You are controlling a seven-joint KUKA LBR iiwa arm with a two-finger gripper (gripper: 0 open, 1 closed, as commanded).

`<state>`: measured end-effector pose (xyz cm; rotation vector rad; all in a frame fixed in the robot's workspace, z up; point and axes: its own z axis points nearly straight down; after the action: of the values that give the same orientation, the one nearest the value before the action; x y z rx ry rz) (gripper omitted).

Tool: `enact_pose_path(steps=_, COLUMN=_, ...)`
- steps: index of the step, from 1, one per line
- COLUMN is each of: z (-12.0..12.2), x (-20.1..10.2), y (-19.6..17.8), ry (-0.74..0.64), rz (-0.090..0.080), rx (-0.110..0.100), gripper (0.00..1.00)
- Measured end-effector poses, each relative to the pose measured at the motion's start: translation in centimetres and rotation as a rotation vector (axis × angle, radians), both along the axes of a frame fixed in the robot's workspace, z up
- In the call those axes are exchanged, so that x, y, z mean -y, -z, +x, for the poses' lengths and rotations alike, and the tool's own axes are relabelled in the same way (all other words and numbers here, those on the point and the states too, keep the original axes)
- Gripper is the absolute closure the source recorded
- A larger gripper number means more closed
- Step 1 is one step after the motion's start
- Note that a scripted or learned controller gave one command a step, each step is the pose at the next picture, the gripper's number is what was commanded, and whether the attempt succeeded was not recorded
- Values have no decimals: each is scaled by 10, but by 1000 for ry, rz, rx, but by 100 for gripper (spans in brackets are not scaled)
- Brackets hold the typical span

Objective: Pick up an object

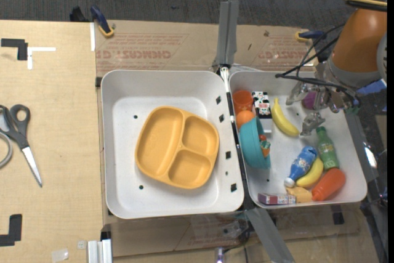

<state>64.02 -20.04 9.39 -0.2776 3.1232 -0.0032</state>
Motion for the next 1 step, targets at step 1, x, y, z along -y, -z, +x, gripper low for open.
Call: enact_pose_path(steps=1, z=-5, x=-92, y=0, ry=-107, rz=1, rx=0, gripper=0)
